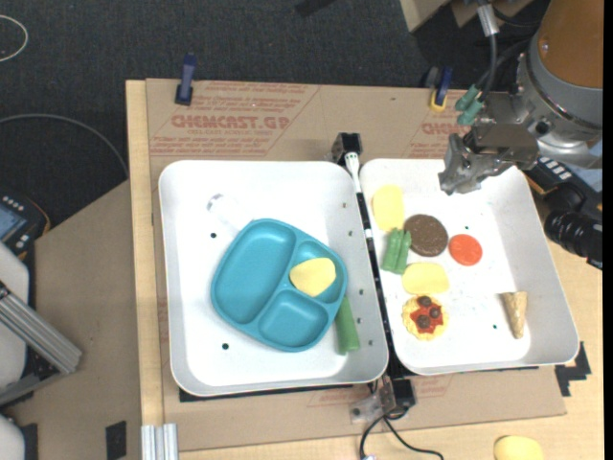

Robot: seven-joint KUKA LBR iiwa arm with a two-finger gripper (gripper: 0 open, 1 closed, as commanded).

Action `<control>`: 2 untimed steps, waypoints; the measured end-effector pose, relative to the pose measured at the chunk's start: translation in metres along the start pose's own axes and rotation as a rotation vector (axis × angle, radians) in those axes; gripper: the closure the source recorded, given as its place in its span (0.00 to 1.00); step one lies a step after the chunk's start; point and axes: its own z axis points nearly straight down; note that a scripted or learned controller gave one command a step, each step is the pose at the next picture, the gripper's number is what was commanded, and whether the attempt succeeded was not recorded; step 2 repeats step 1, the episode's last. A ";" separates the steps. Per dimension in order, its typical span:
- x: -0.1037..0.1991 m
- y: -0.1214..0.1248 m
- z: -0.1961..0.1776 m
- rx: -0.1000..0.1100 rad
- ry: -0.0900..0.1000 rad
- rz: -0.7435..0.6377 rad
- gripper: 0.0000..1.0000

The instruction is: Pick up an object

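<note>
Fingers (pixel 463 182) are seen above the right bin's (pixel 546 257) far edge; open or closed cannot be told. Nearest that gripper, a brown disc (pixel 425 235) and an orange disc (pixel 465 249) are noted lying in the bin.

Grey metal hand (pixel 466 172) under an orange-banded silver wrist, black cables and a teal fitting alongside.

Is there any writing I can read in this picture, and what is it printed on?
"CHEMCAST G P": large red letters on the brown board under the bins, behind the left bin; the last letters are uncertain.
Smaller red lines above it: too blurred to read.
Red print behind the right bin: partly hidden, unreadable.
</note>
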 end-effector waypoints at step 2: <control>-0.009 -0.005 0.128 0.033 -0.003 0.002 1.00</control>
